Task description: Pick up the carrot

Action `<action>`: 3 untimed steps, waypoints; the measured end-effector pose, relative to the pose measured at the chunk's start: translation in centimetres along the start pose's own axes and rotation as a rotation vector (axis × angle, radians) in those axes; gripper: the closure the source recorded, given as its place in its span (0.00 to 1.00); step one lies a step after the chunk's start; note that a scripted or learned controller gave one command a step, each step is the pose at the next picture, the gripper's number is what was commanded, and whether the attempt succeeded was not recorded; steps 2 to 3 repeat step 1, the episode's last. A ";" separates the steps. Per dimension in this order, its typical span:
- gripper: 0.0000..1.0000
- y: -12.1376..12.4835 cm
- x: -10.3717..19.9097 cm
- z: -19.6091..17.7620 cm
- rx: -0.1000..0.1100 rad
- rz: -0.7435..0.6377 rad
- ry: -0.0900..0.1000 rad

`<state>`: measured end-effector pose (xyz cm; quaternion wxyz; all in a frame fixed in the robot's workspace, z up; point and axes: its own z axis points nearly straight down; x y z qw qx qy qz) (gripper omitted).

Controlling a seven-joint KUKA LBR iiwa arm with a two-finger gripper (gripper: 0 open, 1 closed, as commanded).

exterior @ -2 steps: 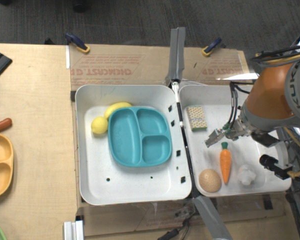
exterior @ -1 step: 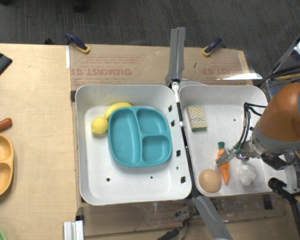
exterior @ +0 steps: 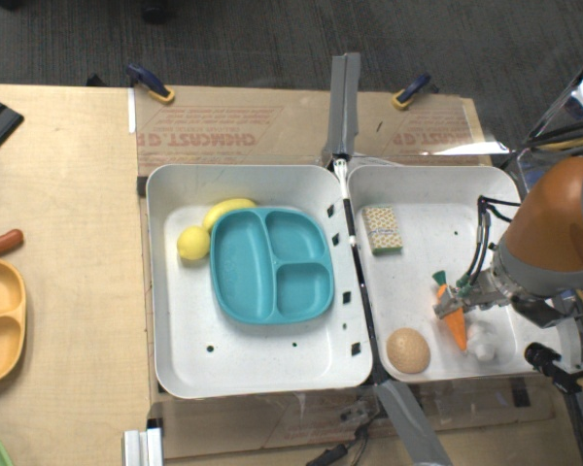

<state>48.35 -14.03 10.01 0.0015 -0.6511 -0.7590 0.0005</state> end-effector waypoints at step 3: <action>1.00 6.0 7.6 -9.1 -0.002 -0.009 -0.002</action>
